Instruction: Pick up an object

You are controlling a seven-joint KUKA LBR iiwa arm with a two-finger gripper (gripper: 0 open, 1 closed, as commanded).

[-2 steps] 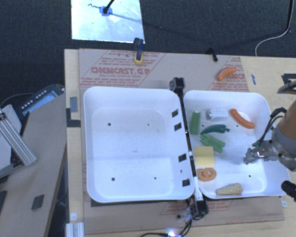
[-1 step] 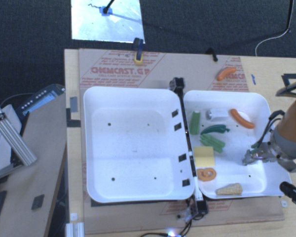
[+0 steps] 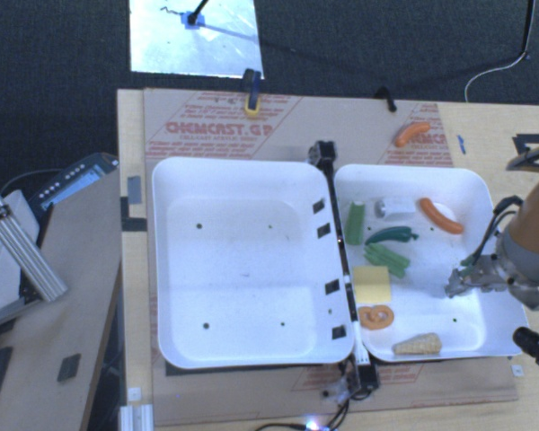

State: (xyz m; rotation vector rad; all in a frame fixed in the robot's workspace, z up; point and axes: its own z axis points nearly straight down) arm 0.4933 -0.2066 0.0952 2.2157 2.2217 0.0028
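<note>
Nearest the camera, at the front edge of the right bin [image 3: 485, 187], lies a tan wedge-shaped piece [image 3: 418, 344], flat on the bin floor. Just behind it to the left sits an orange ring-shaped piece [image 3: 375, 316], touching or almost touching the front edge of a pale yellow square block [image 3: 372, 284].

Behind the block: a green ridged piece [image 3: 387, 259], then a dark green pepper-like piece [image 3: 392, 235], both lying flat near the bin's left half. A light green upright-oriented piece [image 3: 355, 223] lies along the left wall. A small white cylinder [image 3: 395, 208] rests near the back wall, and an orange sausage-shaped piece [image 3: 440, 215] lies to its right, slanted.

Arm [image 3: 532, 241] enters from the right, over the right bin's right side. Jaws [image 3: 460, 281] sit low over bare bin floor, right of the green ridged piece and well apart from it. Nothing is visible between the jaws; whether they are released or clenched I cannot tell at this resolution.

Left bin [image 3: 175, 173] stands beside the right bin, their walls touching along black clips.

Outside the bins, on the desk [image 3: 216, 128] behind the right bin, lies a second orange sausage-shaped piece [image 3: 412, 134]. A yellow-and-blue clamp [image 3: 251, 94] stands at the desk's back edge.
</note>
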